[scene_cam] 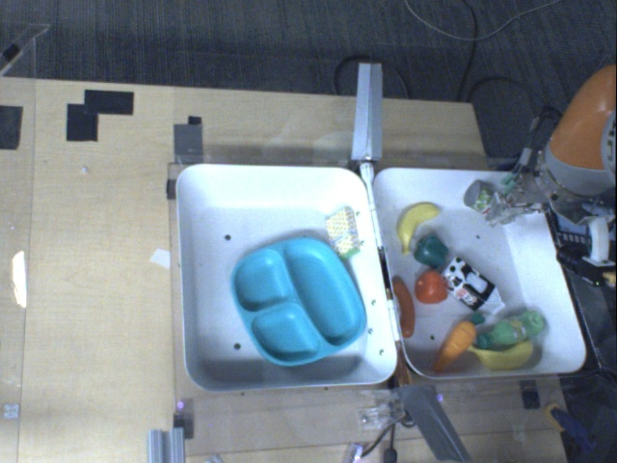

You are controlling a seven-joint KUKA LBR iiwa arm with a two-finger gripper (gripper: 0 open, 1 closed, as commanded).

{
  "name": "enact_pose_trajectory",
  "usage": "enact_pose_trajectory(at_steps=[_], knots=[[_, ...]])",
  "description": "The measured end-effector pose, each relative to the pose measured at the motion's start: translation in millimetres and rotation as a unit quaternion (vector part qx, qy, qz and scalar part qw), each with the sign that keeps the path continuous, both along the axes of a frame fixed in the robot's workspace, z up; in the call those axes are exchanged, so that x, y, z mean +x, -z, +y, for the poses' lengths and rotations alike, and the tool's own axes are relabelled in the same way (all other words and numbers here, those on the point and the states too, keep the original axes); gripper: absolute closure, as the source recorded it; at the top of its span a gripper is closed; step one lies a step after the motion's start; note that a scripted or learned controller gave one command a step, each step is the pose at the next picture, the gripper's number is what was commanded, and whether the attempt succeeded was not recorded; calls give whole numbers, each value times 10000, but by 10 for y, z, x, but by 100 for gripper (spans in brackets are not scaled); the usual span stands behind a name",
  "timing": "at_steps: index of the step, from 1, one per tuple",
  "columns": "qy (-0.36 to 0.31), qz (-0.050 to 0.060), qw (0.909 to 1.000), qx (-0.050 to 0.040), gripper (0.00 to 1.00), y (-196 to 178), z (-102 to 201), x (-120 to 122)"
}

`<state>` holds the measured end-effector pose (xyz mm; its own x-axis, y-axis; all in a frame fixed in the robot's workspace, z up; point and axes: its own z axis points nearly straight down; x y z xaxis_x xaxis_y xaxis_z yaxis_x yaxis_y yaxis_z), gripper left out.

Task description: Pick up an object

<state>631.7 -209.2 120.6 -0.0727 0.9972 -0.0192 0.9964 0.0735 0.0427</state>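
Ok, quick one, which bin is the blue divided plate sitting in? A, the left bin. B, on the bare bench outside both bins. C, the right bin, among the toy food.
A: the blue divided plate lies inside the left bin, while the right bin holds the toy food, such as the banana and the carrot.

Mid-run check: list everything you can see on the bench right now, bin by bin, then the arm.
Divided plate: 1, blue, left bin.
Small patterned item: 1, yellow-white, left bin, by the plate's far corner.
Banana: 1, yellow, right bin, far end.
Dark teal item: 1, beside banana.
Tomato: 1, red, middle.
Black-and-white toy: 1, right of tomato.
Reddish sausage-shaped item: 1, left wall.
Carrot: 1, orange, near end.
Green and yellow items: near right corner.
Gripper: grey, over right bin's far right corner.
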Motion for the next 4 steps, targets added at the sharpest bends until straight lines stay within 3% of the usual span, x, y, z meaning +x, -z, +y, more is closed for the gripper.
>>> enact_pose_trajectory(at_steps=[1, 2, 3, 4], knots=[[-3, -9, 10000, -1, 0, -3, 4, 5], [1120, 189, 9935, 98, 0, -1021, 46, 202], [346, 202, 9992, 87, 0, 253, 479, 81], [791, 180, 9967, 98, 0, 330, 866, -72]])
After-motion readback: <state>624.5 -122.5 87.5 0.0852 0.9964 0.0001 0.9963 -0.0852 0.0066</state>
